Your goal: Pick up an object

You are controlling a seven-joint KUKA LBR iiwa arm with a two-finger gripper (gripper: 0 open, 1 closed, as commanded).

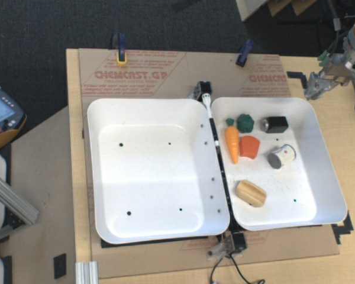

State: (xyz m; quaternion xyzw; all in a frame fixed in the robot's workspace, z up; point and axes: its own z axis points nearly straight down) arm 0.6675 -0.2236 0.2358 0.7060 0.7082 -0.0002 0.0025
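Beyond bins' far-right corner, pincer (317,87) aloft.

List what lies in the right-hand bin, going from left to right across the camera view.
Carrot → red block → grey and white cylinder. The green piece, tan block and black block overlap these sideways, so I leave them out.

You will find the claw (315,86) at the upper right of the frame, pointing toward the left, with the arm extending off the right edge.
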